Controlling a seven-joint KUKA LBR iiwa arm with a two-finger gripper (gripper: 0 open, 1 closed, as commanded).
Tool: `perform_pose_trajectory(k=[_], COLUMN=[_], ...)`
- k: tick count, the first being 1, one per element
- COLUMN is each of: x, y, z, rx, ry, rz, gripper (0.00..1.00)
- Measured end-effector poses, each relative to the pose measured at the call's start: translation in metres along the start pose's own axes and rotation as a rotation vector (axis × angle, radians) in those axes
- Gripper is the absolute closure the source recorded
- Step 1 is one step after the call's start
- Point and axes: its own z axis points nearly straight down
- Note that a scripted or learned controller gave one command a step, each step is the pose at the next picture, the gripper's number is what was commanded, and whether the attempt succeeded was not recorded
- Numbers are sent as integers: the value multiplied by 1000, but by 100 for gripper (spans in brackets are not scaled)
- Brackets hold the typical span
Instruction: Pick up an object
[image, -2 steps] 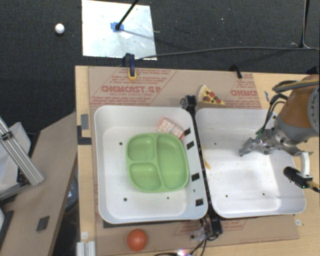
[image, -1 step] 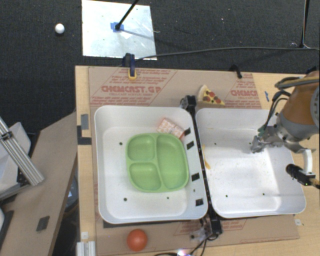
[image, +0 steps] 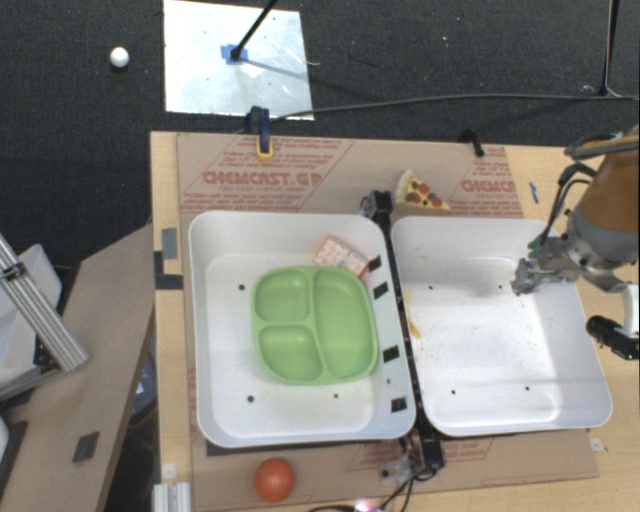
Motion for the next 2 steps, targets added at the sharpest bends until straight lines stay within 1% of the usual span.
perform_pose_trajectory(k=[1,2], x=[-5,-1], y=[-4,0], z=[-62,-107], rx=[-3,-3], ry=[-2,-1], rz=[0,-1], gripper=[100,100])
